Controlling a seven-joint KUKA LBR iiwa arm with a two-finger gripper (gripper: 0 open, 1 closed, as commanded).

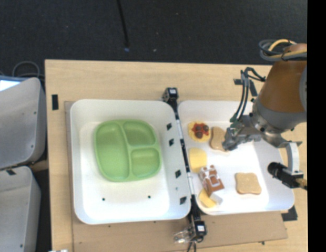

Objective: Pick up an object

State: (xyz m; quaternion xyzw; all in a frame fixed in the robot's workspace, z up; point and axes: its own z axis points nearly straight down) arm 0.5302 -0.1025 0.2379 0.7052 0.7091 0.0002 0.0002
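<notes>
The arm [281,96] is a thick, rounded body, with a broad orange-brown band forming its upper section and a smooth grey collar directly beneath that band. Above the band sits a loop of dark cable with a yellowish strand running through it. More thin dark cables and a greenish bracket run down the side of the orange section toward the tool. Below the grey collar the wrist narrows into a darker grey, blocky housing that ends in the gripper [230,140], small and dark metallic. A black cylindrical part with a white bracket sits behind the collar.
</notes>
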